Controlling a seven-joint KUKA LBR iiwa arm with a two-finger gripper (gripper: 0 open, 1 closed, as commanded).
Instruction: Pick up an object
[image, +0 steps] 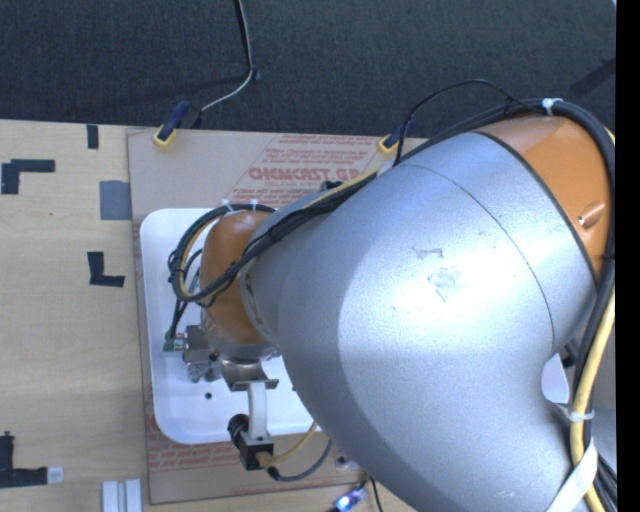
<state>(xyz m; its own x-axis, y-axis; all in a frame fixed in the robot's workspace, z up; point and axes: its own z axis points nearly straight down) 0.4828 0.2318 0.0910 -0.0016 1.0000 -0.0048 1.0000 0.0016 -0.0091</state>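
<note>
dark carpet behind, wooden bench, cardboard sheet (300, 165) under white bin (160, 240). arm (440, 320) fills most of your view, orange wrist band (225, 275) low over bin. gripper (215, 365) pointing down into bin; you cannot tell its state. object to pick up hidden beneath wrist, so its place, weight, stiffness and hold point can't be judged. second bin covered by arm.

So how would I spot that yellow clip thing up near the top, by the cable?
Start at the brown board lying under the white bin. Go to the board's far left corner: the yellow clamp grips that corner, where a thin cable runs past. A second yellow clamp sits further right, beside the grey arm.
</note>
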